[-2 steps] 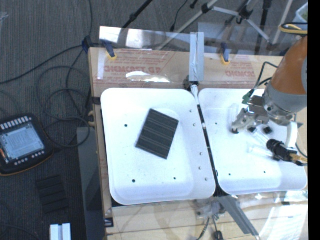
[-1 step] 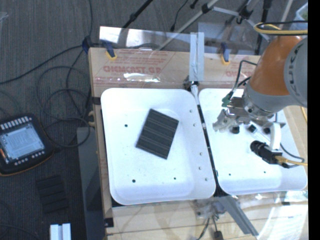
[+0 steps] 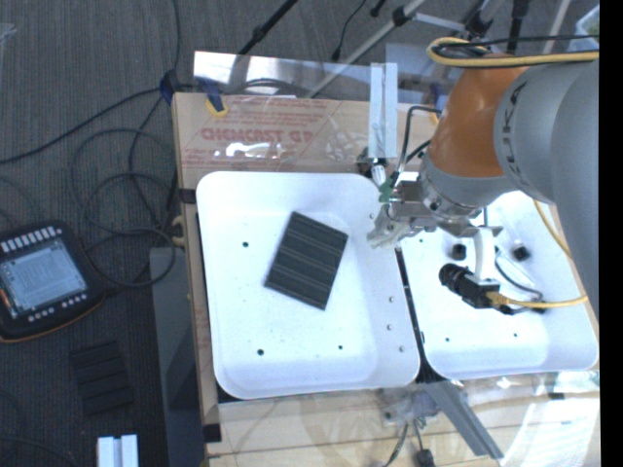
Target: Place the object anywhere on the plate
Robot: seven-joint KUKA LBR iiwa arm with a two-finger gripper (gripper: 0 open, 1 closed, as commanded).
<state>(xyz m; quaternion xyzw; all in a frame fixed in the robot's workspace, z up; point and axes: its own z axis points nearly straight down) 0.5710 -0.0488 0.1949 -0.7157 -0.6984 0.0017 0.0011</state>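
Camera view: dark ribbed rectangular plate (image 3: 308, 260) lies flat in the left bin (image 3: 234, 339), its long axis tilted from upper right to lower left. The arm (image 3: 526, 115) (orange band above the wrist) hangs over the seam between the bins; pincer (image 3: 389, 224) sits low by the left bin's right rim, its state cannot be told. A black cylindrical part (image 3: 465, 286) and yellow cable (image 3: 545, 305) overhang the right bin (image 3: 506, 348). Cardboard sheet (image 3: 277, 136) lies behind on the table.

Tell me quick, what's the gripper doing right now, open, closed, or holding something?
Gripper: cannot be told; it sits over the inner rim between the two bins, and nothing is visibly held. The dark ribbed plate lies in the left bin.
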